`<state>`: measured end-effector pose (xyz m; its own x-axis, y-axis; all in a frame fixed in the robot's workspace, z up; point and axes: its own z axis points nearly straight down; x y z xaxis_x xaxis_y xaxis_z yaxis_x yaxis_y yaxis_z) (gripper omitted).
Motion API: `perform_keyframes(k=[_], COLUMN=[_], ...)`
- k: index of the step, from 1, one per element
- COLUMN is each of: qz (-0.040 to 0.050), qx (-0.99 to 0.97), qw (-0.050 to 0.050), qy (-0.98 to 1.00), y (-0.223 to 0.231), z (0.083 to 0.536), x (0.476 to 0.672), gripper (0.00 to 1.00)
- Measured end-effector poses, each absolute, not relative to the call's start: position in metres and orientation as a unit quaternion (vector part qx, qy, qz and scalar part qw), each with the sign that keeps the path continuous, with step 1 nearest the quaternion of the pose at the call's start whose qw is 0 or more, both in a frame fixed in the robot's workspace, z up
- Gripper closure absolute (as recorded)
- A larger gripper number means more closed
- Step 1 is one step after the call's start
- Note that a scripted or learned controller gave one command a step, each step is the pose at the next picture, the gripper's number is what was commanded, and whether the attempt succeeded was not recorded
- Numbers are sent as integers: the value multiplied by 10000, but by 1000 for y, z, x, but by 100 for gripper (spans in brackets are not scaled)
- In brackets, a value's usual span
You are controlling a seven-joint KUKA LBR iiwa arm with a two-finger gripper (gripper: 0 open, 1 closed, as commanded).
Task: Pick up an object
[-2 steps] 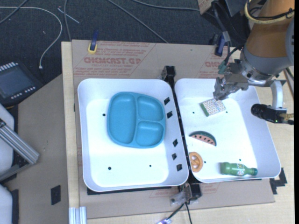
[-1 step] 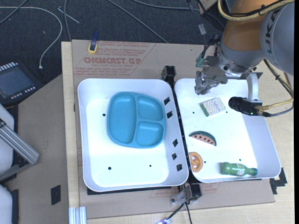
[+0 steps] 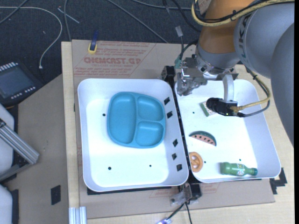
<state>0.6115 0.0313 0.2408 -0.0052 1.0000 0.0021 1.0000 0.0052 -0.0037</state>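
My gripper (image 3: 185,84) hangs over the far left corner of the right bin (image 3: 261,125), close to the divider between the bins. Nothing shows in its grasp. In the right bin lie a small green-and-white piece (image 3: 204,108) just right of and below the gripper, a watermelon slice (image 3: 204,138) in the middle, a brown pretzel (image 3: 195,161) at the near left, and a green bottle (image 3: 238,169) on its side at the near edge. A blue divided plate (image 3: 136,119) rests in the left bin (image 3: 93,139).
The grey arm with its orange band (image 3: 224,17) covers the far right of the bench. A black cable fitting (image 3: 219,106) with a yellow cable hangs over the right bin beside the green-and-white piece. Cardboard (image 3: 112,57) lies behind the bins.
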Motion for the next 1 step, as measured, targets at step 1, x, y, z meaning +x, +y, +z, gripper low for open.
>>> perform_keyframes(k=[1], qz=[-4], qx=[-7056], qw=[3], qy=[-7086], y=[77], z=[222], x=[626], gripper=[100])
